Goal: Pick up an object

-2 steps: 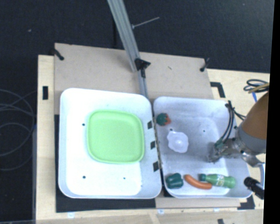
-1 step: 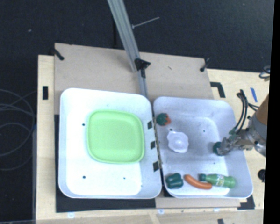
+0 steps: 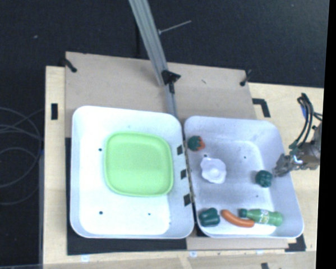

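Nothing is lifted yet. The end effector [image 3: 283,165] hangs at the right bin's [image 3: 235,134] 3 o'clock rim, its grip state impossible to tell, just beside the dark green ball [image 3: 263,178]. Grasping and raising remain.

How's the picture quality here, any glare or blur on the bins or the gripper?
In the camera view, lighting is even and flat; the white right bin is bright but keeps a speckled floor, while the white object nearly washes into it. The green plate looks soft-edged. The gripper at the right rim is small and blurred. Shadows are faint.
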Controlling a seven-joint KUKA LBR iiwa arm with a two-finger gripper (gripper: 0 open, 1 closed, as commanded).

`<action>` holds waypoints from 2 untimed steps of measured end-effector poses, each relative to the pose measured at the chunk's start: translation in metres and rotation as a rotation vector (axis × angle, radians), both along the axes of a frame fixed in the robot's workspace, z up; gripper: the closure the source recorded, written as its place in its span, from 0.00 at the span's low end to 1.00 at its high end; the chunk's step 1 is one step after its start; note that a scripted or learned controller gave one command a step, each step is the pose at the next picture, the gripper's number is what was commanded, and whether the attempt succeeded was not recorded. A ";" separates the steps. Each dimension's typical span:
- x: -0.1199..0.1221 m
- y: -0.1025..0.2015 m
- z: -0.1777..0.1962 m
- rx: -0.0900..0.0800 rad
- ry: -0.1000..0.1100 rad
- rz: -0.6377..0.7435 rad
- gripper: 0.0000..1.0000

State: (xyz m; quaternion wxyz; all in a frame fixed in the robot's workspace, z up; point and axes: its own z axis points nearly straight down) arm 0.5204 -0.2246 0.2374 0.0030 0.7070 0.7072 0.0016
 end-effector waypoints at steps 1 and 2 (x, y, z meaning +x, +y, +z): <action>0.001 -0.001 0.053 0.000 0.001 0.000 1.00; 0.004 0.045 0.051 0.002 0.005 0.002 1.00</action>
